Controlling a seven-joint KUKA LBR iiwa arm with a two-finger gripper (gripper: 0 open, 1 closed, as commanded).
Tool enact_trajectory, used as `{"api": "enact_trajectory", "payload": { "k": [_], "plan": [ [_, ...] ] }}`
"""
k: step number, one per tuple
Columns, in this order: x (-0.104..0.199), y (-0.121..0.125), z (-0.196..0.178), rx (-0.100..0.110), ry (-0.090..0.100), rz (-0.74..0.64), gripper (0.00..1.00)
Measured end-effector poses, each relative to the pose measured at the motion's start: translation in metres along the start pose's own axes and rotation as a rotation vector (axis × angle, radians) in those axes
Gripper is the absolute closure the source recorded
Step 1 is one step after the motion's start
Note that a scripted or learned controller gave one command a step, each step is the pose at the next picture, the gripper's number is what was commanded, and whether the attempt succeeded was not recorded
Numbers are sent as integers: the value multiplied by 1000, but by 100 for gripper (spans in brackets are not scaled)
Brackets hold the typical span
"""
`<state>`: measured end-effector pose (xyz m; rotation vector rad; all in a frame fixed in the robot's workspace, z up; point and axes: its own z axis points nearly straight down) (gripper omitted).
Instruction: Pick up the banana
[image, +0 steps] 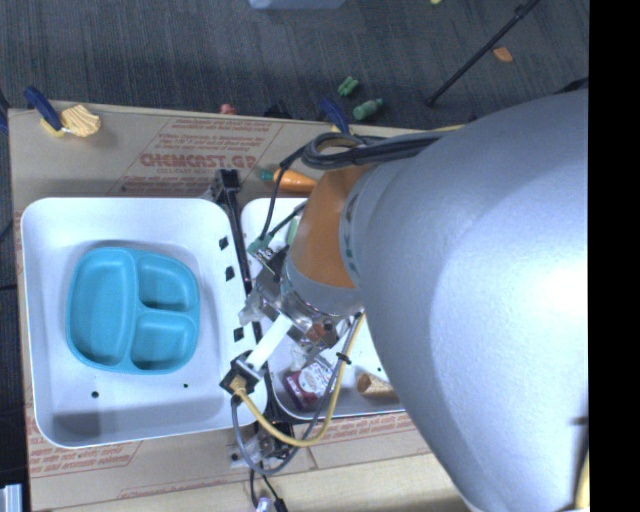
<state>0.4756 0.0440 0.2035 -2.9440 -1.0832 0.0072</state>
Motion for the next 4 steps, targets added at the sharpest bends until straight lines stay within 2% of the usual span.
{"api": "enact_trajectory", "payload": {
  "k": [1,2,3,4],
  "plan": [
    [-39,46,-82,-3,1,-163,0],
    [26,-24,-100,-1,0,-185,0],
    [8,-9,-41,-1,-1,-19,0],
    [79,56,-95,-2,0,65,0]
  ]
}}
